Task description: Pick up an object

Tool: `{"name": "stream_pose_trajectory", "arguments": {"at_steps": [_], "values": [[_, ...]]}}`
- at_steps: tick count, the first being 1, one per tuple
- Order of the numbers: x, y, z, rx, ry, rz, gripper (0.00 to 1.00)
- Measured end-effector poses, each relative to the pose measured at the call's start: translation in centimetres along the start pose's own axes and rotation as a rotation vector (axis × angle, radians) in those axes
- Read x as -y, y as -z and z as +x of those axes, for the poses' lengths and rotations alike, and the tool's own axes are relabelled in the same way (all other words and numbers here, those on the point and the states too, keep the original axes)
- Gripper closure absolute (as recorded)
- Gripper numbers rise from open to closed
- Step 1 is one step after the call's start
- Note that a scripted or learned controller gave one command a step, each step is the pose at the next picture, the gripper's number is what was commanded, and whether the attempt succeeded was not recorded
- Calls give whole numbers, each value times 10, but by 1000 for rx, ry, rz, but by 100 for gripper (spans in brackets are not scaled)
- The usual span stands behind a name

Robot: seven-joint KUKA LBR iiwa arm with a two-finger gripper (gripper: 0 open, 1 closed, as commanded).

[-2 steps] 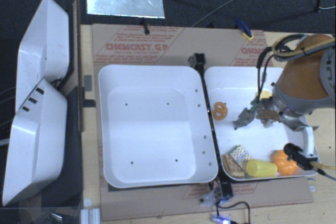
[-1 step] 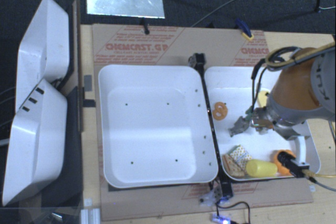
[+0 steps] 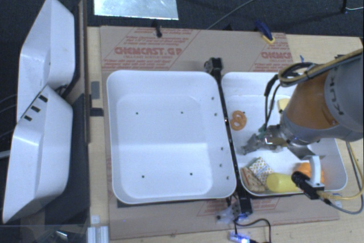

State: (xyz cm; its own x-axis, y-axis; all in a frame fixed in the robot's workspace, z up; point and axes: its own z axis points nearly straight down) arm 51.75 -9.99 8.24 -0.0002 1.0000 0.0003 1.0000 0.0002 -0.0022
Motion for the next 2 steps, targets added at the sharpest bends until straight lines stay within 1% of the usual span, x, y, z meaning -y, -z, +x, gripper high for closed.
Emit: {"name": "stream_pose_trajectory", "arguments": {"at_steps": [1,2], "values": [[-1,12,0,0,0,-4,100],[-6,73,-6,1,0,-8,100]]}}
